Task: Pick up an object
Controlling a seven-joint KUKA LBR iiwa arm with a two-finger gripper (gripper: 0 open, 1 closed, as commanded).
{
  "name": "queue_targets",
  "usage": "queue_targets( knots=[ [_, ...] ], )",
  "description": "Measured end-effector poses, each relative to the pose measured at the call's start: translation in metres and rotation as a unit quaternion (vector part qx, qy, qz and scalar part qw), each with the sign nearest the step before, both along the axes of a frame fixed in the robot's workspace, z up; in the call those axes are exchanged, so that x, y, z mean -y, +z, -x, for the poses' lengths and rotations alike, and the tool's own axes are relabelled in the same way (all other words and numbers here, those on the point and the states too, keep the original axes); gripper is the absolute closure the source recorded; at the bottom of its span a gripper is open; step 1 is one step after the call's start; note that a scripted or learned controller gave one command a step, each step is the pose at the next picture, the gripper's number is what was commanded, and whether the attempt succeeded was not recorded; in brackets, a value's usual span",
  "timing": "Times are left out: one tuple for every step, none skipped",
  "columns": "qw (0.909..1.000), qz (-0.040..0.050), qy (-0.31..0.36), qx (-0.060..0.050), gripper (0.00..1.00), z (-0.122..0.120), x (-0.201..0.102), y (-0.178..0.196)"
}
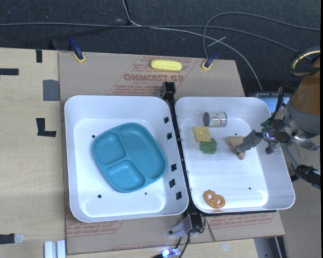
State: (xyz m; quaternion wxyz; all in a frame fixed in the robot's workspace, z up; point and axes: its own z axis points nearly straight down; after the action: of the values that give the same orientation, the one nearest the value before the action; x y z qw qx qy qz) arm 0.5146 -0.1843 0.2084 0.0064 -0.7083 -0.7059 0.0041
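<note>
Red block lettering printed on the flat brown cardboard sheet [145, 79] under the bins, upside down and partly covered, roughly "CHEMCAST GP"; smaller red print beside it too blurred to read.

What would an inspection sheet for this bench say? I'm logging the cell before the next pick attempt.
Surface: cardboard sheet on a wooden bench, bearing the left bin and right bin side by side.
Job's things: right bin holds a small can, yellow block touching a green piece, tan wedge, pretzel.
Clutter: blue divided plate in left bin; yellow corn cob on the cardboard behind the bins.
Grippers: pincer low over the right bin beside the tan wedge; open or shut unclear.
Cables: black and grey leads across the dark floor behind.
Surroundings: two clamps pin the cardboard's rear edge.
</note>
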Motion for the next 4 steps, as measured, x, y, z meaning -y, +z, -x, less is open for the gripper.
queue_targets(
  knots=[
    [1.0000, 0.0014, 0.002, 0.007, 0.00, -0.003, -0.001, 0.007],
    [1.0000, 0.0014, 0.002, 0.005, 0.00, -0.011, -0.007, -0.043],
    [1.0000, 0.0015, 0.002, 0.005, 0.00, -0.015, -0.002, -0.090],
    [1.0000, 0.0026, 0.002, 0.007, 0.00, -0.015, -0.002, -0.125]
  ],
)
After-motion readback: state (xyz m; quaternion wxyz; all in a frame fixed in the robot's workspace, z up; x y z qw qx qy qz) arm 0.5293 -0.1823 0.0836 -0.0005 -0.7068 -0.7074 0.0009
